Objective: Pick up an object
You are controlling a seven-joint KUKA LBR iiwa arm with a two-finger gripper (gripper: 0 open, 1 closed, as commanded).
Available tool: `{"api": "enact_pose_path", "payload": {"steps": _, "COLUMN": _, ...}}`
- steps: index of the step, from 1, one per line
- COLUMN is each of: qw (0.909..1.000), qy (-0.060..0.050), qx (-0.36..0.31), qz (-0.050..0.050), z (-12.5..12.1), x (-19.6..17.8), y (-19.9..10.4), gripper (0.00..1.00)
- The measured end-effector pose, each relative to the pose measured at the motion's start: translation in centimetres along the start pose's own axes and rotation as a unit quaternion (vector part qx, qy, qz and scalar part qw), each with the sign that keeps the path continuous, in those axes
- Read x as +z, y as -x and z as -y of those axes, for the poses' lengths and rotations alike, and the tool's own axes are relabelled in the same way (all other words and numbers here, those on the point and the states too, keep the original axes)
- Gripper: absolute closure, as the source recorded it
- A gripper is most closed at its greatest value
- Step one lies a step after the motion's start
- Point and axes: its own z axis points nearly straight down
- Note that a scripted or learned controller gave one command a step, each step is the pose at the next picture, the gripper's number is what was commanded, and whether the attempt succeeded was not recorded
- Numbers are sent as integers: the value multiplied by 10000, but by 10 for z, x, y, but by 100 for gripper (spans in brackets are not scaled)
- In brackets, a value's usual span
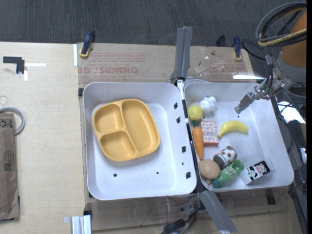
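Hovering over the upper right of the right bin (273, 130), the gripper (242, 106) sits just above the banana (233, 127); whether it is spread or pressed together I cannot tell. The banana lies alone on bare floor, apart from the carrot (198, 141) and small box (209, 132). It looks like light, stiff, smooth plastic, likely to slip; pinching across its thick middle seems safest.
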Motion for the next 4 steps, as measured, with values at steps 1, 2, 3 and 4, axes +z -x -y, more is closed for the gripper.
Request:
{"api": "enact_pose_path", "payload": {"steps": 1, "qw": 9931, "qy": 31, "qx": -1175, "qz": 30, "z": -37, "x": 107, "y": -9, "gripper": 0}}
{"api": "enact_pose_path", "payload": {"steps": 2, "qw": 9933, "qy": 31, "qx": -1155, "qz": 33, "z": -36, "x": 100, "y": -8, "gripper": 100}}
{"api": "enact_pose_path", "payload": {"steps": 3, "qw": 9945, "qy": 7, "qx": -1050, "qz": 0, "z": -57, "x": 112, "y": -12, "gripper": 100}}
{"api": "enact_pose_path", "payload": {"steps": 4, "qw": 9899, "qy": -1, "qx": -1420, "qz": -9, "z": 3, "x": 112, "y": -69, "gripper": 100}}
